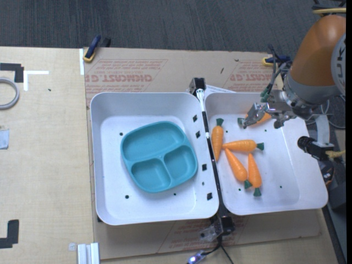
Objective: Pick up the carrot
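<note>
Four carrots lie in the right bin, beside the blue plate next door; a fifth, orange, appears clamped in my tool above them. Next, I judge: lift clear.

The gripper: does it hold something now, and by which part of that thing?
Yes. The gripper appears to hold a carrot at its near end; the grip point is partly hidden, so this is not certain.
</note>
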`<state>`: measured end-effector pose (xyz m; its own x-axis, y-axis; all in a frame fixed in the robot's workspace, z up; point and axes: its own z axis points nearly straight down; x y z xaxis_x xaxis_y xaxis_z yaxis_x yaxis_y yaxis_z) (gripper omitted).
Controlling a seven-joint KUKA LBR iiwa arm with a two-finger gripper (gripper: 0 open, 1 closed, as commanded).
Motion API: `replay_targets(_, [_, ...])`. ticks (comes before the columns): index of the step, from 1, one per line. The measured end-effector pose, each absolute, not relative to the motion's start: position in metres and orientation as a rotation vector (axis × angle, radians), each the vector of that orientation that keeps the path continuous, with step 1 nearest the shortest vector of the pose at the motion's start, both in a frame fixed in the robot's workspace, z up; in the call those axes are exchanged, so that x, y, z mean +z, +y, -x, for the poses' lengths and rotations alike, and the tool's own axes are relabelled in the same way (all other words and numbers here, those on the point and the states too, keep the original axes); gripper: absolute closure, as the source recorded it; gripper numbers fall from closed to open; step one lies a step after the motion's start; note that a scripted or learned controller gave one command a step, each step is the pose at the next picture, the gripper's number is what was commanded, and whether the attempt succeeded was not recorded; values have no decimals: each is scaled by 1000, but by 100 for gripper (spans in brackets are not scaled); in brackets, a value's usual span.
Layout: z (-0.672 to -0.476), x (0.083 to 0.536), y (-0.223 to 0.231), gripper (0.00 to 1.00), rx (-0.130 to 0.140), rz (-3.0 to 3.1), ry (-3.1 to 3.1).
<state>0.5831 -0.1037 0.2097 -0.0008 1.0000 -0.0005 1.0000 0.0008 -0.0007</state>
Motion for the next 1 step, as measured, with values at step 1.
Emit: replay_targets(1, [-520,101,-126,0,1,2222,-2219])
